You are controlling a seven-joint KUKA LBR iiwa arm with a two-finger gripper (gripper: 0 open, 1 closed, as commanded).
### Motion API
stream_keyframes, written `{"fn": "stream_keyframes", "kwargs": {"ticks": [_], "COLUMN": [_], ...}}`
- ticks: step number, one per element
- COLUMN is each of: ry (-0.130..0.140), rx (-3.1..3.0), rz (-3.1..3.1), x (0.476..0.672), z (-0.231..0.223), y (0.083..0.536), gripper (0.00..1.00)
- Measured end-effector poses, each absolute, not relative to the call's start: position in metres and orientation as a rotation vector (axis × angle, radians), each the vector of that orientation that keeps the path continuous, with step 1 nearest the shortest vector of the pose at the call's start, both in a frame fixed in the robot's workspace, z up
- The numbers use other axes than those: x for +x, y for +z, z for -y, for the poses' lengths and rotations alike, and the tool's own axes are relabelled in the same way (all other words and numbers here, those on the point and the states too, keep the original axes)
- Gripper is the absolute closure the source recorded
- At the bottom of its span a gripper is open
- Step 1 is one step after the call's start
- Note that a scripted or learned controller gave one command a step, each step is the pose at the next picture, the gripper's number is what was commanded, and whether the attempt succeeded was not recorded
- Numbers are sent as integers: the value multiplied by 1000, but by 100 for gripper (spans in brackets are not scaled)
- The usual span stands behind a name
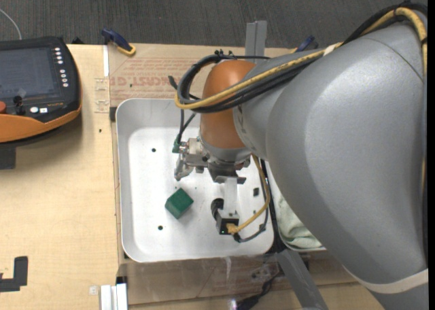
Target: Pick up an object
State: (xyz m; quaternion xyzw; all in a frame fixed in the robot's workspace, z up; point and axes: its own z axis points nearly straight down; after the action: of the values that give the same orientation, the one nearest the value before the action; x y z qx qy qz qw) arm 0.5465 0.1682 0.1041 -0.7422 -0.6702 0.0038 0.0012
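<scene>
Green block [179,203] lying tilted on the floor of the white bin [139,234], toward 7 o'clock from the claw [185,166] and just apart from it. Claw hanging over bin centre, nothing seen between its fingers; opening width impossible to tell. Likely failures: closing on air through descent offset toward 1 o'clock; block skidding off a fingertip because of its skewed faces. Orange pendant [34,91] at 9 o'clock on the table [54,220].

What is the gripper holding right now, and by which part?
Nothing visibly. The green block lies on the bin floor, apart from the gripper.
</scene>
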Motion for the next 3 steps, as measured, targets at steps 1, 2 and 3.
{"fn": "stream_keyframes", "kwargs": {"ticks": [1,2,3], "ry": [12,19,6], "rx": [-2440,-2445,-2060], "rz": [1976,1968,2371], "x": [510,510,481], "z": [-149,-147,-78], "y": [89,96,190], "gripper": [0,100,100]}}
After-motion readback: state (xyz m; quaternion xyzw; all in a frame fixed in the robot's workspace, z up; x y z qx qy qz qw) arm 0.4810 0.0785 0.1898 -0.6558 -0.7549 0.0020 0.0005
